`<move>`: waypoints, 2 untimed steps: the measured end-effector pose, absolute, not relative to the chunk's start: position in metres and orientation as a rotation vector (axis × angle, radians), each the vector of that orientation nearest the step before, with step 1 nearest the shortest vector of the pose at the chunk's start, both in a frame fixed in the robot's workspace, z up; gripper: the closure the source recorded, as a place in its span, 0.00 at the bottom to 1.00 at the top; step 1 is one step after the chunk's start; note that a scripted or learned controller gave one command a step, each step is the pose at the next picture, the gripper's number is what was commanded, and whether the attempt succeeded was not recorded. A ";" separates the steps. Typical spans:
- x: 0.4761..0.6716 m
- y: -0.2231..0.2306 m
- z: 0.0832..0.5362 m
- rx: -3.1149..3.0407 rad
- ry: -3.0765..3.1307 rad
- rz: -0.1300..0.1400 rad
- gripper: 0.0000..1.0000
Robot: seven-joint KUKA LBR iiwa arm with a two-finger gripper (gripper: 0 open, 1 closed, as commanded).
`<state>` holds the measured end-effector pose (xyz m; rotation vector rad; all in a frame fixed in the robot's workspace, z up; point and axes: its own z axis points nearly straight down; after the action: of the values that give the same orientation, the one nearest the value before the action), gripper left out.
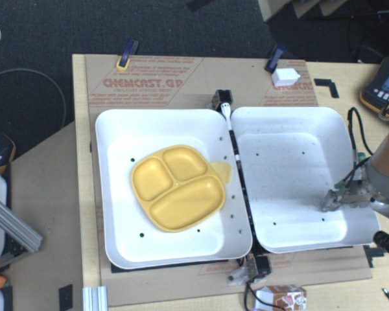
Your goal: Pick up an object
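Observation:
A yellow three-compartment plate [178,188] lies flat in the left bin [117,232], near its middle. A small flat yellow piece [222,171] pokes out from under the plate's right edge. My gripper [332,201] is low in the right bin [292,235], near its right wall, far from the plate. Nothing shows between its tips.
The arm's grey wrist [384,173] enters from the right edge over the right bin's rim. A white block [285,77] and blue clamps [127,54] sit on the cardboard behind the bins. Cables and a clamp [223,102] run along the seam between bins.

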<state>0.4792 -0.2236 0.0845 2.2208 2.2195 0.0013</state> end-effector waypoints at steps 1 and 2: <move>0.479 -0.224 0.085 2.221 2.219 0.001 1.00; 0.479 -0.224 0.085 2.221 2.219 0.001 1.00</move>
<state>0.4792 -0.2236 0.0846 2.2208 2.2195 0.0013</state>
